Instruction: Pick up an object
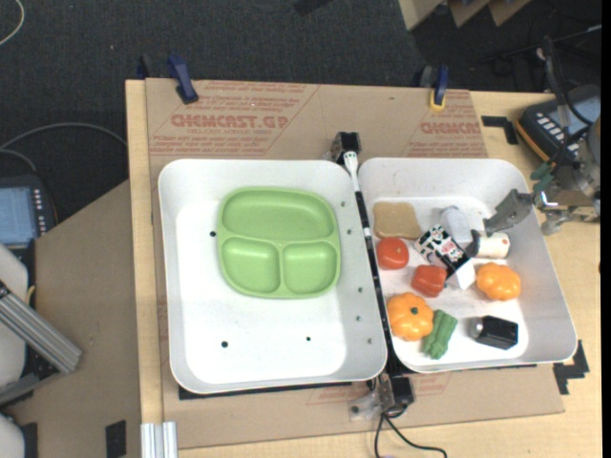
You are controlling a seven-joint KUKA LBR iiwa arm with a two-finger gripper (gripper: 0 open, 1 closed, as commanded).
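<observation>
1. the gripper (511,210) reaches in from the right edge and hangs over the upper right part of the right bin (558,299); whether it is released or clenched cannot be told from this slanted view, and nothing is seen in its grasp.
2. just below the gripper lies a white cylinder (492,246), with a pale grey lump (456,220) a little to the gripper's left.
3. below and to the left of the gripper sits a black-and-white patterned block (440,245), touching the things around it.
4. farther left of the gripper a tan slice of bread (397,219) lies flat near the bin's inner wall, with a red tomato (391,253) just beneath it.
5. a red pepper (429,279) lies between the tomato and an orange fruit (497,281), which sits straight below the gripper.
6. well below the gripper, toward the bin's near rim, an orange pumpkin (410,316) rests beside a green vegetable (440,335), and a black box (495,331) lies to their right.
7. far to the gripper's left, the left bin (191,351) holds a green divided plate (279,241), lying flat and well apart from the arm.
8. both bins rest side by side on a cardboard sheet (239,113) clamped to the bench.
</observation>
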